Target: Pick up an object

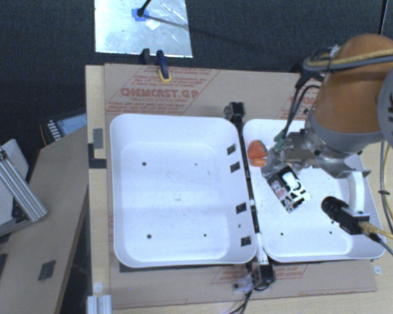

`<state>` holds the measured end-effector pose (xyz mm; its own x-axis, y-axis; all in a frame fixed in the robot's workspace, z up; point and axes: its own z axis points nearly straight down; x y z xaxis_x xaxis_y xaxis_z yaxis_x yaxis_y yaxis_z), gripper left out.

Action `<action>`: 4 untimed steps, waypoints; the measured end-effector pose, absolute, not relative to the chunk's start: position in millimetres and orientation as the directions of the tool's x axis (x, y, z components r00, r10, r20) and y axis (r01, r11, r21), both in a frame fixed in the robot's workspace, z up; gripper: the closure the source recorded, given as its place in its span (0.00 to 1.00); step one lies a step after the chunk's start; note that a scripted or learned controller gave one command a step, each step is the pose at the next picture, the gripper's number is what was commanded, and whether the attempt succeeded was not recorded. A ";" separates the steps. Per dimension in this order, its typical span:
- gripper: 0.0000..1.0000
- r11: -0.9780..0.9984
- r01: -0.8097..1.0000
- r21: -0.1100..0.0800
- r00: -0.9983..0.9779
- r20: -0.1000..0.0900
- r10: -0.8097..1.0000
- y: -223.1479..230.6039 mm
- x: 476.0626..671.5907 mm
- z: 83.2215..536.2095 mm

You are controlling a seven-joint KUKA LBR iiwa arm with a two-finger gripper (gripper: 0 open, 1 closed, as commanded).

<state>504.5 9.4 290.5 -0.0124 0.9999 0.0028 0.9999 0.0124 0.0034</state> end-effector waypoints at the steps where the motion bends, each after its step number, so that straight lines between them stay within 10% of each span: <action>1: 1.00 0.010 1.000 0.016 -0.010 0.002 1.000 55.9 554.9 398.0; 2: 1.00 0.008 1.000 0.004 -0.008 0.002 1.000 79.2 505.8 431.2; 4: 1.00 0.016 1.000 0.008 -0.016 0.001 1.000 77.3 508.9 451.2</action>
<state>508.9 77.3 451.2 -0.0159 0.9999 0.0008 0.9998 0.0159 0.0078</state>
